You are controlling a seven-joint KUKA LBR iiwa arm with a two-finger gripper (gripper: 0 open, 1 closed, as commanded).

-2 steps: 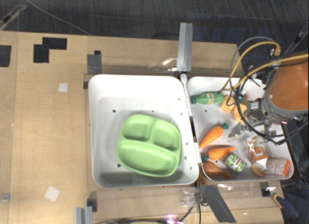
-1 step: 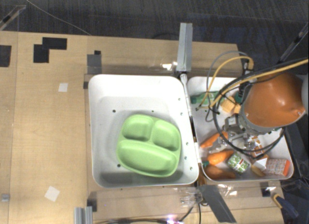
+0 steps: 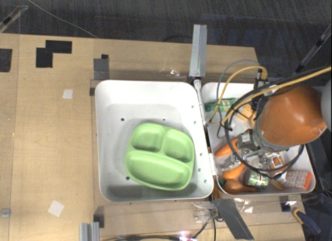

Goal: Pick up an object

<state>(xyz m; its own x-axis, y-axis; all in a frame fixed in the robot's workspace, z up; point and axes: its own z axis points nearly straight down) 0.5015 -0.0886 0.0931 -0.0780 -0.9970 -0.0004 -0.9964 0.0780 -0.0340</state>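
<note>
Over right bin, at 3 o'clock, gripper hangs low amid clutter, presumably searching; grip state indeterminable. Green tray sits left.

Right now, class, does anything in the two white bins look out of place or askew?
Nothing looks spilled or damaged. The green three-compartment plastic tray lies at a slant in the left white bin. The right white bin holds a jumble of small items, among them an orange carrot-like piece and a small green can, below the arm.

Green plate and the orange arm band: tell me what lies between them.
In the camera view, between the green plate and the arm band lie the bins' adjoining walls and looping cables.
</note>
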